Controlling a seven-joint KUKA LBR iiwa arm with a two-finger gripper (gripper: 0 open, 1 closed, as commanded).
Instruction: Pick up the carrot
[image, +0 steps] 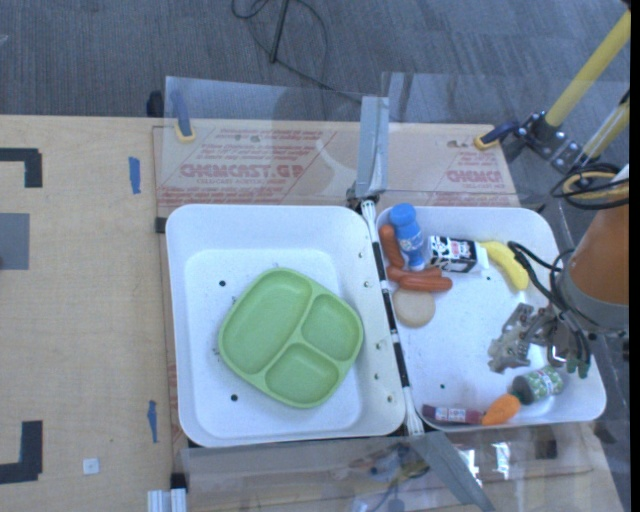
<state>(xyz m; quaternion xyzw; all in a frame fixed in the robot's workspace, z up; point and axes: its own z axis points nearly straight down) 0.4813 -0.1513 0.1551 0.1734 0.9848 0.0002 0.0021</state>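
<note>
Left bin (195, 300) is holding a green divided plate (291, 337). Right bin (470, 330): a blue bottle (406, 233), sausages (420, 281) and a banana (507, 264) are lying toward the far side. The carrot (501, 409) is resting at the near edge, with the gripper (515, 343) hovering just above it, apart from it; finger state indiscernible.

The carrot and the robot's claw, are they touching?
Apart. In the camera view, white bin floor shows between the carrot and the gripper, which is above it in the picture.
</note>
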